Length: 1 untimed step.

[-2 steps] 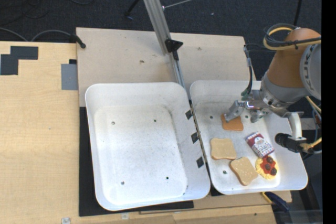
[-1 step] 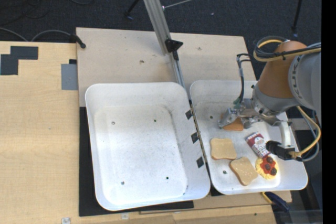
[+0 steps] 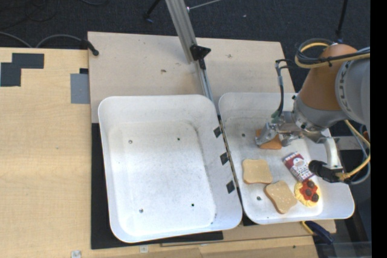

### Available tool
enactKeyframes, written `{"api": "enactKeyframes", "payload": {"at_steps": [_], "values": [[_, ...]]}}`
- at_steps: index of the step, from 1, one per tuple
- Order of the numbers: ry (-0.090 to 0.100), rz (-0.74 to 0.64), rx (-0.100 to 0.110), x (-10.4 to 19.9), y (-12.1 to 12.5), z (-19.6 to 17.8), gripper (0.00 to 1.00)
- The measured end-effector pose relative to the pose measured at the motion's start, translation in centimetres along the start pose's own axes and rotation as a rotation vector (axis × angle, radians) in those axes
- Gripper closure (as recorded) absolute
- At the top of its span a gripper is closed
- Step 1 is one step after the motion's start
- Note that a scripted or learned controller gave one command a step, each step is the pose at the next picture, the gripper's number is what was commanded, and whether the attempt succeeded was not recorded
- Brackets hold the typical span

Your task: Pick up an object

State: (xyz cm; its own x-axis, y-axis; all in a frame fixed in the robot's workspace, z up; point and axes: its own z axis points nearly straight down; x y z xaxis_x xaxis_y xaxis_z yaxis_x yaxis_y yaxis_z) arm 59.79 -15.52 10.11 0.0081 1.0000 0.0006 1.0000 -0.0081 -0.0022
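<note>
Tool (image 3: 270, 135) down low in the right bin (image 3: 242, 107), right over a small orange-brown piece (image 3: 272, 144), my likely pick. Grip state I cannot tell. Two toast slices (image 3: 257, 171) and a red packet (image 3: 296, 166) lie nearby.

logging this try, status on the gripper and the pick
Gripper low in right bin, on an orange-brown item; grasp unclear. Two toast slices, small box lie nearby.
</note>
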Motion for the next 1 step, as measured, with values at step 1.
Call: {"api": "enactKeyframes", "payload": {"at_steps": [1], "values": [[-0.001,-0.001,-0.005,-0.15,-0.89,-5.69,1.0]]}}
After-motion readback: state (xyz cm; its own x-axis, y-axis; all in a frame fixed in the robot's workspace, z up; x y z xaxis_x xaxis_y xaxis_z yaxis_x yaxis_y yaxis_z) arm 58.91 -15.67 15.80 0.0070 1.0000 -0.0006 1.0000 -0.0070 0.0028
